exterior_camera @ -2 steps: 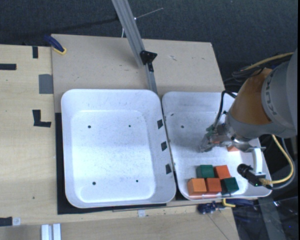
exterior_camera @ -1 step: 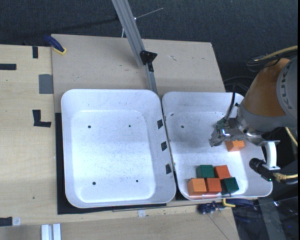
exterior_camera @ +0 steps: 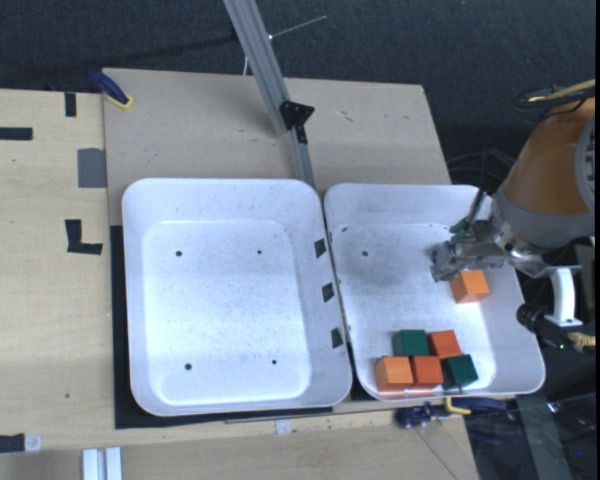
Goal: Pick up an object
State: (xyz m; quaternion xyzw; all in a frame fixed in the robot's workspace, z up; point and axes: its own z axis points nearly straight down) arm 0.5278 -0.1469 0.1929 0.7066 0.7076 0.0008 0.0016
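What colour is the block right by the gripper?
Orange; the block sits just below the gripper in the camera view.

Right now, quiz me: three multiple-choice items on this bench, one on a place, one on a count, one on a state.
1. The cluster of blocks lies in:
A. the left bin
B. the right bin's near corner
C. the bare bench

2. Green blocks in that cluster:
A. two
B. none
C. five

3. The lone orange block is:
A. stacked on the cluster
B. in the left bin
C. apart from the cluster, right beside the gripper

Answers: 1 B, the blocks sit against the right bin's lower rim. 2 A, two show among three orange. 3 C, bare bin floor separates them.
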